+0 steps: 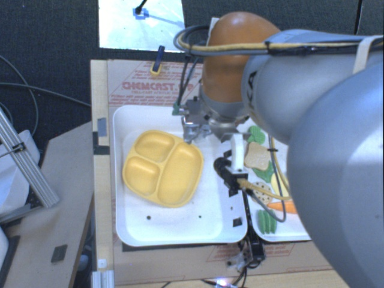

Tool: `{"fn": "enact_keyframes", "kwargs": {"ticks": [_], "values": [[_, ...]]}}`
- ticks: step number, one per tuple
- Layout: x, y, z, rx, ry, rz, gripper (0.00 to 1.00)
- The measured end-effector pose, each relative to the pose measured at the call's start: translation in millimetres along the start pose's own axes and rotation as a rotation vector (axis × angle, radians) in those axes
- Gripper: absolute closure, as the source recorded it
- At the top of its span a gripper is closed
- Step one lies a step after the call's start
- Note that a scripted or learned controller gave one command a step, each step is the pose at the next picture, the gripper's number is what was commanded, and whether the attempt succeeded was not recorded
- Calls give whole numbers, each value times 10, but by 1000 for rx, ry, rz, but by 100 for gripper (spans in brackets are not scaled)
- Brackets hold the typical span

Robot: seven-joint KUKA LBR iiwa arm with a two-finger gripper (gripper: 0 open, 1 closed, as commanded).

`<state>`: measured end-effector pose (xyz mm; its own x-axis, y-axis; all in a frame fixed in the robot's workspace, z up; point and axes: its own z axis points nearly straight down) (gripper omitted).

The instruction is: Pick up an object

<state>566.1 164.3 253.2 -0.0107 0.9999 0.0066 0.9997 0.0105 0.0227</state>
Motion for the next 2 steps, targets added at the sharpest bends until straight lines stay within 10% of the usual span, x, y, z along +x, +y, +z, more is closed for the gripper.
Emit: {"fn": "enact_keyframes", "kwargs": {"ticks": [1,2], "values": [[283,-820,-172,24,-3,1,100],[-282,-770,-701,16,-6,13,100]]}}
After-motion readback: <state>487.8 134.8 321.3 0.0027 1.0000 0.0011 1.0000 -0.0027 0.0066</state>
